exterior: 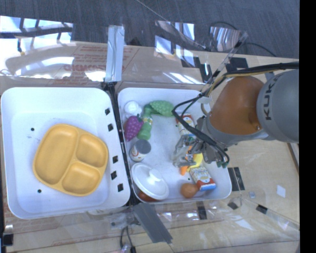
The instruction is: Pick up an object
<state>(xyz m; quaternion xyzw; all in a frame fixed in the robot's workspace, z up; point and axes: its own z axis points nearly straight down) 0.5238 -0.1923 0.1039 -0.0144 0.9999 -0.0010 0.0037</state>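
Orange-banded arm lowers its gripper [185, 151] into the right bin [163, 95] — finger position unclear — just above a small carton [202, 177] and brown egg [188, 190].

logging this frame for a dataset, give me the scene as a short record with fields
left bin: yellow tray with three sections
right bin: grapes, green toy, white bowl, brown egg, small carton, round cup
arm: reaches in from the right, over the right bin
claw: low among the items in the right bin; grip unclear
task state: no object seen lifted
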